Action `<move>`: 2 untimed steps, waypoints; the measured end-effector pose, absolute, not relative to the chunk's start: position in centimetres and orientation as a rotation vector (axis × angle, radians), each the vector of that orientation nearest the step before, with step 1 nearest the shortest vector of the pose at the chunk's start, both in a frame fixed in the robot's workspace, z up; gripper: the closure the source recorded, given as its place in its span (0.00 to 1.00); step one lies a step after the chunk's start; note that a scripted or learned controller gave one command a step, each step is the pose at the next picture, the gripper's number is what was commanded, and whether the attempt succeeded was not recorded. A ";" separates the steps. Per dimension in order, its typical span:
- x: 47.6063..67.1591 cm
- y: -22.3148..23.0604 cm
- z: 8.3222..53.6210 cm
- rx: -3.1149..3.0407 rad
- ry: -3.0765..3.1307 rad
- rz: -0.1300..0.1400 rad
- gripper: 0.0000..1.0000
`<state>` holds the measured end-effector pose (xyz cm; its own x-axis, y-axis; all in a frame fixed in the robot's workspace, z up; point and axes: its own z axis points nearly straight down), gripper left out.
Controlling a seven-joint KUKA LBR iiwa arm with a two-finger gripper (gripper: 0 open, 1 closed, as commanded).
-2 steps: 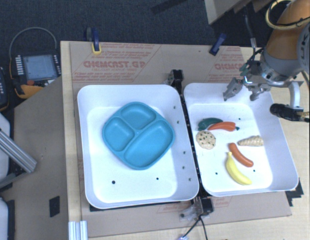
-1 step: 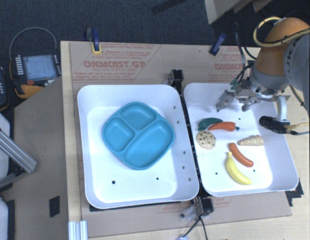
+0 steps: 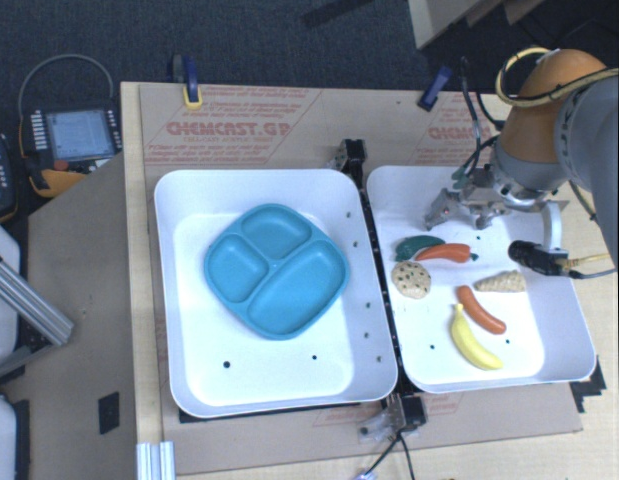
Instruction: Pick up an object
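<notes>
My gripper (image 3: 459,214) hangs over the far part of the right bin (image 3: 559,353), just above the toy food. Its fingers are spread open with nothing between them. Right below it lies a red pepper (image 3: 445,253) with a dark green piece (image 3: 418,243) at its left end. A round speckled cookie (image 3: 411,279) sits nearer the bin's left wall. A tan wedge (image 3: 501,282), a red-orange sausage (image 3: 481,310) and a yellow banana (image 3: 474,343) lie further toward the front.
The left bin (image 3: 189,358) holds a blue divided plate (image 3: 276,269). A black clamp (image 3: 352,154) sits at the far end of the gap between the bins. Cables and a black connector (image 3: 537,256) hang by the wrist over the right bin's right side.
</notes>
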<state>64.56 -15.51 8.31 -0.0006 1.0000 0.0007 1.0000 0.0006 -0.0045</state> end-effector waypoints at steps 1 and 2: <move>64.7 -15.5 9.6 -2.221 -2.222 0.000 1.00; 64.7 -15.7 16.1 -2.227 -2.227 -0.006 1.00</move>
<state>64.70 -15.69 16.06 0.0001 1.0000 -0.0026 1.0000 -0.0001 0.0084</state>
